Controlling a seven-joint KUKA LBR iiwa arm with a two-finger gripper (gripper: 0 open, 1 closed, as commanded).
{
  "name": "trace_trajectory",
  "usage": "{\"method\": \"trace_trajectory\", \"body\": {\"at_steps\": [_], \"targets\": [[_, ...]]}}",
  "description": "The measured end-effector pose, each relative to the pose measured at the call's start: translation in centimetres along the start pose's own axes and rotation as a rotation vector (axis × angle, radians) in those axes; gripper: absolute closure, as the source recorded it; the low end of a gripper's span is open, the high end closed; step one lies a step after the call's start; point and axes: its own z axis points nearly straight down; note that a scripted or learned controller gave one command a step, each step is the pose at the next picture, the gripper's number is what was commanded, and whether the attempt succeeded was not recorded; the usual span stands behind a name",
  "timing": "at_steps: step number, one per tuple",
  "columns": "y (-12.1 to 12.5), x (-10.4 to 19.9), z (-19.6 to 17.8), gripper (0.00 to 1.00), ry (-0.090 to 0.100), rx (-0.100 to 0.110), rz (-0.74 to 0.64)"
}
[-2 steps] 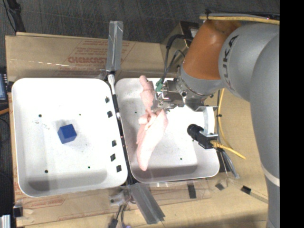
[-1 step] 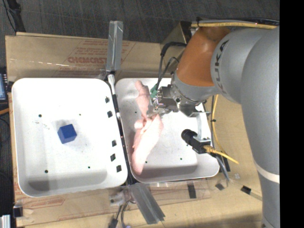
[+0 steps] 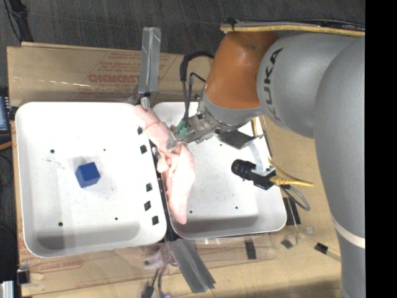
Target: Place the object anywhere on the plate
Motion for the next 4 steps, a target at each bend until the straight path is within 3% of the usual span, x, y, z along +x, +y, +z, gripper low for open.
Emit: {"method": "trace_trajectory", "body": {"at_steps": [3, 4], "targets": [[6.1, 14.1, 0.3, 1.0, -0.005, -0.005, -1.207], [6.1, 14.1, 0.3, 0.0, -0.006, -0.005, -1.207]]}}
